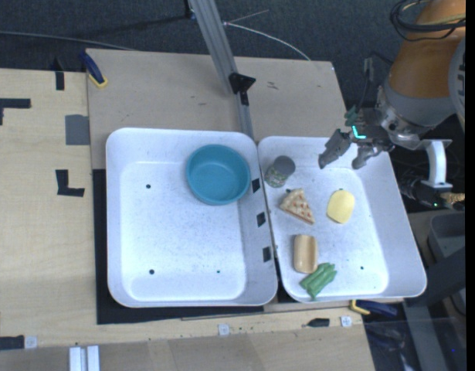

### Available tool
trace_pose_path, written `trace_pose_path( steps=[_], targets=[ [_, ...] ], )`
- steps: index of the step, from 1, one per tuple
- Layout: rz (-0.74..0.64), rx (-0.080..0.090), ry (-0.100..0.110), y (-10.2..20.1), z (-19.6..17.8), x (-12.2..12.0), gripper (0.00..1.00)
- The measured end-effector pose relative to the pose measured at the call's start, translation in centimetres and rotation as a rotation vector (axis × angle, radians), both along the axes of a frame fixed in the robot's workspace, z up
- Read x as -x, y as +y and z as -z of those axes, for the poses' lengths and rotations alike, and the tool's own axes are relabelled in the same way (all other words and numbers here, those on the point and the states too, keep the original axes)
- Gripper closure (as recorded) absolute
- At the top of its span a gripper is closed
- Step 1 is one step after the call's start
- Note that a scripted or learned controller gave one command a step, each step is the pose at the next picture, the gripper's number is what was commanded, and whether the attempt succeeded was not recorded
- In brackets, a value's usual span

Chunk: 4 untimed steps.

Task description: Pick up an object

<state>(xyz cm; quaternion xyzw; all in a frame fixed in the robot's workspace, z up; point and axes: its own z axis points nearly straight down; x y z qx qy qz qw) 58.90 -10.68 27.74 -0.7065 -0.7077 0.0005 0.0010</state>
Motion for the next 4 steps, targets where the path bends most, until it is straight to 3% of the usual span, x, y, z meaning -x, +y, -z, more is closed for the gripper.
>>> trace_pose_path(
  steps=[1,2,4],
  targets=[
    [0.000,0.000,-0.001,0.0,0.0,0.0,0.00],
    [0.000,0.001,0.005,0.2,6.2,-0.5,0.00],
    [0.001,0.000,0.006,0.5,18.4,1.2,0.00]
  ],
)
